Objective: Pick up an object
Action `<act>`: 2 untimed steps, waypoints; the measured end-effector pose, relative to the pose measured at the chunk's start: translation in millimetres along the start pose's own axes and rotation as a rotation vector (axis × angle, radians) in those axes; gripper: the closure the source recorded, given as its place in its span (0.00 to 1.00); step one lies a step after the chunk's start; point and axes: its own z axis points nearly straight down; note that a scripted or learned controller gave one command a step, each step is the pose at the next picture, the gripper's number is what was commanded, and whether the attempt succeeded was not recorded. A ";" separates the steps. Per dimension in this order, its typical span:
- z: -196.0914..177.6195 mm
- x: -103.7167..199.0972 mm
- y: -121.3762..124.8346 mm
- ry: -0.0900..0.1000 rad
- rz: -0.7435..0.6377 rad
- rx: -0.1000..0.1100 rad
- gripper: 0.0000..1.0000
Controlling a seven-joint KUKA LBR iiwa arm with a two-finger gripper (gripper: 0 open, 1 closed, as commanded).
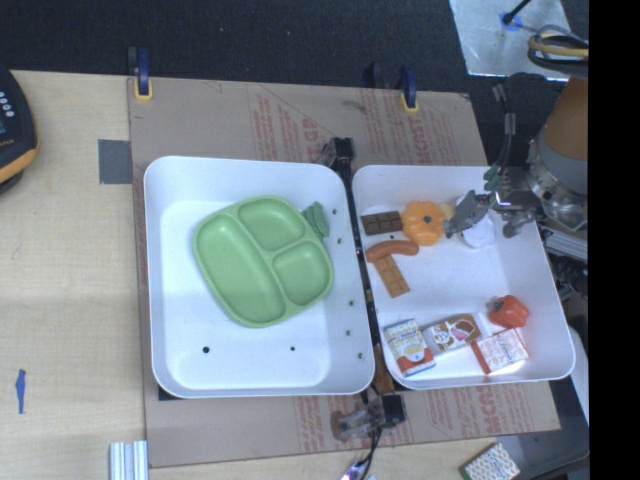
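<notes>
- While nothing is lifted yet, the grey two-finger gripper [483,215] hovers at the frame's right, fingers spread, holding nothing.
- The small orange pumpkin-shaped toy [424,223] lies nearby in the shallow white right-hand bin [450,290], ungrasped.

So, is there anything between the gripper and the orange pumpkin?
Nothing visible. The gripper sits in the right bin, just right of the pumpkin, with bare bin floor between them. The chocolate and sausage lie on the pumpkin's far side, left of it.
</notes>
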 end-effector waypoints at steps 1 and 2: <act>81.3 22.7 4.7 0.001 -0.003 0.008 0.00; 147.1 6.6 95.5 -0.006 -0.004 -0.010 0.00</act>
